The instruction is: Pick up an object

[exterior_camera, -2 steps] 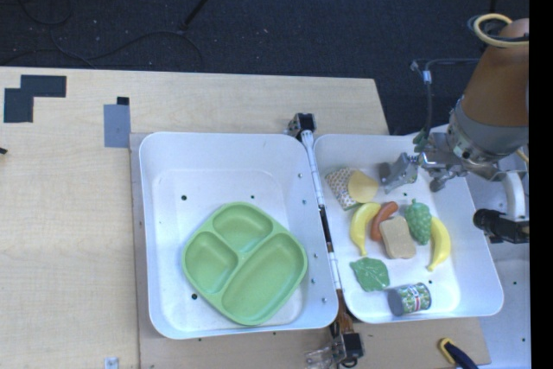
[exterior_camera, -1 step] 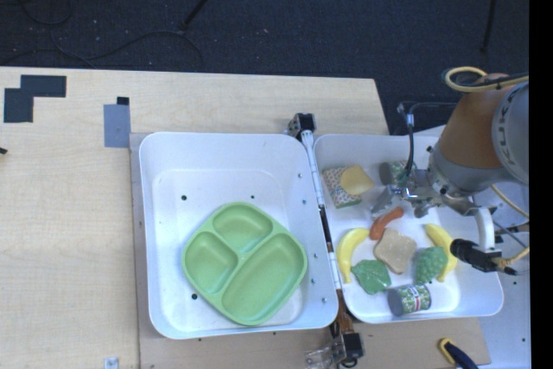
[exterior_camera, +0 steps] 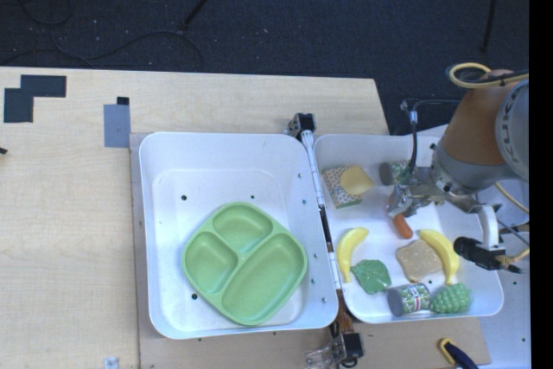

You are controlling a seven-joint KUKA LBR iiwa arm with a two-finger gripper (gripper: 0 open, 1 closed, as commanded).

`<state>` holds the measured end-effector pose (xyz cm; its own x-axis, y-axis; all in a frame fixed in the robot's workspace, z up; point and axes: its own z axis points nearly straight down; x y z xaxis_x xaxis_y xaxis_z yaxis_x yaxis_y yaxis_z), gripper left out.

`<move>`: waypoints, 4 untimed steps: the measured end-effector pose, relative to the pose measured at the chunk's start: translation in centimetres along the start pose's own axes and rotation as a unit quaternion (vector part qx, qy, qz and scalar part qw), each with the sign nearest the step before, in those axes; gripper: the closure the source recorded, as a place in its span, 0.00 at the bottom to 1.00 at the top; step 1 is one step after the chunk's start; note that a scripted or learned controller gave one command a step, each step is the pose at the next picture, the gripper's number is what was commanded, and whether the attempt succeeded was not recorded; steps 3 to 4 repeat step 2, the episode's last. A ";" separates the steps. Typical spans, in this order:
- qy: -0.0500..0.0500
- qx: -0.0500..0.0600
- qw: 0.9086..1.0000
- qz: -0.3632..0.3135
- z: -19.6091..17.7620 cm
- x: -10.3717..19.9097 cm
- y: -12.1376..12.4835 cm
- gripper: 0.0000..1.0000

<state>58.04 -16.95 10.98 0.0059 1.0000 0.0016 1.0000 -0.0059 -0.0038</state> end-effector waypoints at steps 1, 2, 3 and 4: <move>-0.001 -0.002 1.000 -0.004 -16.4 6.2 1.5 1.00; 0.000 0.001 1.000 -0.002 -13.9 10.3 -9.2 1.00; 0.000 0.001 1.000 -0.002 -13.9 10.3 -9.2 1.00; 0.000 0.001 1.000 -0.002 -13.9 10.3 -9.2 1.00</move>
